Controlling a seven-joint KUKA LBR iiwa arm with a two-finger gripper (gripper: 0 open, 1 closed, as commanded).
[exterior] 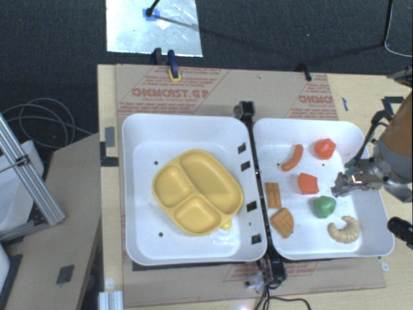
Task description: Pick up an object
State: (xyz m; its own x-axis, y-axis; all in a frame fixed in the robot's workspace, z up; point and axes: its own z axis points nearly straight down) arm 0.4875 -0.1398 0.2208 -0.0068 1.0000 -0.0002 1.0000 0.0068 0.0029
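The right bin [361, 133] holds toy food: a sausage [292, 157], a red-orange piece [324, 148], an orange block [308, 184], a green piece [324, 206], a tan croissant [343, 230], a cracker [272, 195] and a waffle-like wedge [282, 223]. My gripper [343, 185] hangs over the right side of this bin, just right of the orange block and above the green piece. Nothing shows between its fingers.
The left bin [139, 141] carries a yellow divided plate [197, 190]. A black divider with clips [251, 173] runs between the bins. A cable and metal frame [26, 173] lie off the bench to the left.
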